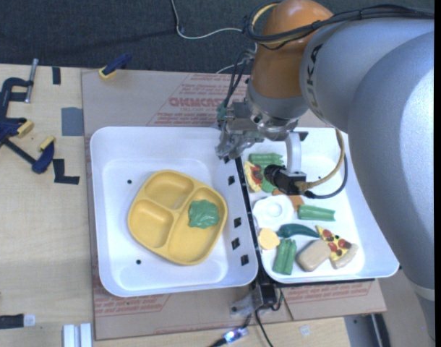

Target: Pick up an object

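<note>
**Pincer above the bins' shared wall**

My pincer hangs over the divide between the bins; I cannot tell if it is spread or pressed together. Toy foods crowd the right bin just beside it. A green leaf lies on the yellow tray to the left.

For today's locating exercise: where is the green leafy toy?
In the camera view, the green leafy toy lies on the yellow divided plastic tray in the left white bin.
</note>
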### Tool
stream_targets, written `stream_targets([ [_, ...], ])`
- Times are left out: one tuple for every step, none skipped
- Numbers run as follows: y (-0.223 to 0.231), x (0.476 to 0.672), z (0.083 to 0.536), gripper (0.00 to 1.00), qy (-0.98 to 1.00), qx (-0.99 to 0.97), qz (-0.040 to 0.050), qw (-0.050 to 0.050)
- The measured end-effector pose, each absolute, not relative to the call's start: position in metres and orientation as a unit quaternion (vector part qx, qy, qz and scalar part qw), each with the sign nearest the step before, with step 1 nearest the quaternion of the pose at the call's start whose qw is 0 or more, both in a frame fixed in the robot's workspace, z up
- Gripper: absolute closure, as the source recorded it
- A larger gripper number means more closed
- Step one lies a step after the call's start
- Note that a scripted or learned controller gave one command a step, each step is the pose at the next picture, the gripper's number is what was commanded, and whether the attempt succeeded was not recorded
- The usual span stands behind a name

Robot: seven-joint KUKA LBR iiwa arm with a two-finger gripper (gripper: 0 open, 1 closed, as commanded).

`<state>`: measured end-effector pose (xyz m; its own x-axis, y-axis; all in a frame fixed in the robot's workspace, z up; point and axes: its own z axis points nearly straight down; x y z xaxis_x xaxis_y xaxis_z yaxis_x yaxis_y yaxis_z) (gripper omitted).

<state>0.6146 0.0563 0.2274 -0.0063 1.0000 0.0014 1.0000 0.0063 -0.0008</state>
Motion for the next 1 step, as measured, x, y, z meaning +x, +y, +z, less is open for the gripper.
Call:
stream_targets([
  [0.0634, 0.6094, 0.2158, 1.0, -0.708, -0.707, 0.0014, 0.0],
])
